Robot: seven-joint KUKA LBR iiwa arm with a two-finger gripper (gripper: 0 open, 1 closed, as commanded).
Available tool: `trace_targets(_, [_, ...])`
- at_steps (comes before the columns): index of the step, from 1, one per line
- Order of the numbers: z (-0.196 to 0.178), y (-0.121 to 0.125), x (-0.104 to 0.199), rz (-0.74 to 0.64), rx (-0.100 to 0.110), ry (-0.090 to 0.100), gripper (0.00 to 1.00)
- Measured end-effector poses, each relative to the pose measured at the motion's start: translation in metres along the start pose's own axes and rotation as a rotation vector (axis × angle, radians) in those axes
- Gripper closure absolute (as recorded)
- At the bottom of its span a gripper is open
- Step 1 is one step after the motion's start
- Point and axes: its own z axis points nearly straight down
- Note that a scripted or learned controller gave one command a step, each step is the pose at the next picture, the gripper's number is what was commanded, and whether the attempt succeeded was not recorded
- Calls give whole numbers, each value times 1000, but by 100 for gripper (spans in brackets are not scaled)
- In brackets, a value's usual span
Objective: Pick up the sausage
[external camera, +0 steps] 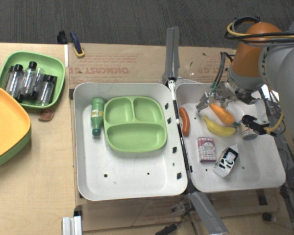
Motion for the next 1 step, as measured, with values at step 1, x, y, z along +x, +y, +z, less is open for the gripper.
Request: trace_targets(1, [-10,0,-1,3,-1,-1,100])
